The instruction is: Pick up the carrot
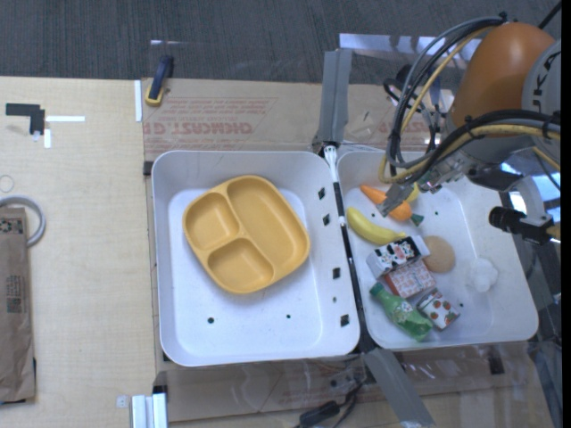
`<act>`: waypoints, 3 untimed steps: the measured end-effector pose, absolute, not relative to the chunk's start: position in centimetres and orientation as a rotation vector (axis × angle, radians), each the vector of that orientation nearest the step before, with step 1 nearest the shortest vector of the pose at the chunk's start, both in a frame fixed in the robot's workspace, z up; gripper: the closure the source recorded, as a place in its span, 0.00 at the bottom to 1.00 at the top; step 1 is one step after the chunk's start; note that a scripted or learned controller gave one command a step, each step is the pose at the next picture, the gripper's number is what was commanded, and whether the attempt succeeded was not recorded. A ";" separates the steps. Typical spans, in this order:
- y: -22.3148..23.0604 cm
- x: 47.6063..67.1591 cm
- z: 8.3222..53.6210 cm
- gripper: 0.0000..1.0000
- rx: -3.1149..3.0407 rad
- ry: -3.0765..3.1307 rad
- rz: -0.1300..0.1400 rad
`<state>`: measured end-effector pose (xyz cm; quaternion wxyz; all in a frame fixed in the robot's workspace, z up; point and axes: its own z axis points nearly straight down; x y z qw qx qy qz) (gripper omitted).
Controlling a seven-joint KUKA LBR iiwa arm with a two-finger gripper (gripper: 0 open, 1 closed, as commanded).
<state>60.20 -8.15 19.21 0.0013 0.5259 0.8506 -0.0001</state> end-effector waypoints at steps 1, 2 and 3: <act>-11.0 63.9 12.1 0.00 1.574 2.681 0.017; -10.4 63.8 11.4 0.00 1.225 2.848 0.022; -9.7 63.2 10.0 0.00 1.071 2.934 0.005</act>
